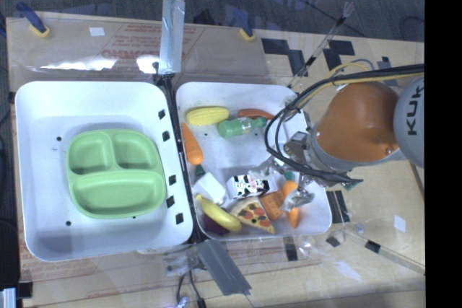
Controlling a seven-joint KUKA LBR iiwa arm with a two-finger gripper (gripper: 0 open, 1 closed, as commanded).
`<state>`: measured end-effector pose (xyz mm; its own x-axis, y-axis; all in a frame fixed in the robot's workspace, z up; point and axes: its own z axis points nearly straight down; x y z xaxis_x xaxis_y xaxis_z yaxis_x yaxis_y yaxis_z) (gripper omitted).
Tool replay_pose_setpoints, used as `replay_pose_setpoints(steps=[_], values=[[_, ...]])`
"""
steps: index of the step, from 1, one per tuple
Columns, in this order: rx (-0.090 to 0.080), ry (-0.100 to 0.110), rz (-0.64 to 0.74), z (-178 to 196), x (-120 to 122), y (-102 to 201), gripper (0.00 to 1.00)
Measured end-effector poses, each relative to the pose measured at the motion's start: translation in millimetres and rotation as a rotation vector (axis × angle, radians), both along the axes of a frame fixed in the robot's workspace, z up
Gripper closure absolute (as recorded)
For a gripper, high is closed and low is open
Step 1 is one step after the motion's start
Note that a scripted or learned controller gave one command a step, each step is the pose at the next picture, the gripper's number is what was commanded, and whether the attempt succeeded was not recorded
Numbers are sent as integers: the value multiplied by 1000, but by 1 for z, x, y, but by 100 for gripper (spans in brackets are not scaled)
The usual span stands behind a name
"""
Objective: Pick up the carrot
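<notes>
Pincer: low in the right bin, near its front right corner; whether it is released or clenched cannot be told, the orange wrist band and cables covering most of it.

Carrot: well to the pincer's left, lying along the right bin's left wall, touching nothing else; open floor lies between it and the pincer.

Small orange pieces: directly at the pincer's tips, hard against the bin's right wall.

Pizza slice, banana: left of the pincer, crowding the front edge.

Black-and-white carton: just left of the pincer.

Corn cob, green bottle: beyond the pincer, near the back wall.

Green divided plate: far left, centred in the left bin, bare margin all round.
</notes>
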<state>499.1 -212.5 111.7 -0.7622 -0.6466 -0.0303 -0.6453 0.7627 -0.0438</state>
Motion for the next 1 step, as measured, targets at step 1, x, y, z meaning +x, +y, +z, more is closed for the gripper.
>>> replay_pose_setpoints(steps=[1], values=[[-1, -12, 8, 16, 5, 3, 100]])
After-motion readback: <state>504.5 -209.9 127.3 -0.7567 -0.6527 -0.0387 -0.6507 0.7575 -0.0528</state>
